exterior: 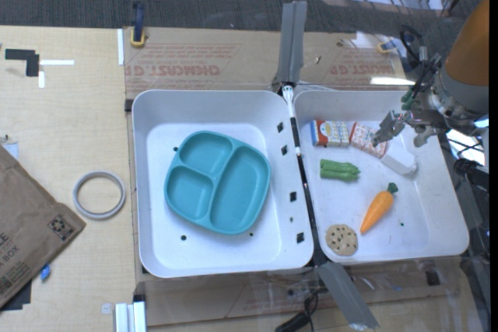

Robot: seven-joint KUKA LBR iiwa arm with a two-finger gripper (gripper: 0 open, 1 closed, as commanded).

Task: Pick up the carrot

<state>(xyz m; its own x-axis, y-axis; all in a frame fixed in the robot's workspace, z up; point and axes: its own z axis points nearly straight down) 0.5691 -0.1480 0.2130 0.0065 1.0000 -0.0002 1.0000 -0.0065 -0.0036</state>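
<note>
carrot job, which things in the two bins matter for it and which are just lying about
For the job:
carrot, lying in the right bin
gripper, above that bin's far side, fingers apart

Just lying about:
cookie
green bean pod
small carton
white block
teal divided plate in the left bin
tape ring on the bench

— What lies in the left white bin (148, 190)?
— A teal plastic divided plate (217, 181), at its middle.
— And on the bench's left edge?
— A grey tape ring (99, 193), beside a brown cardboard box (27, 233).
</note>
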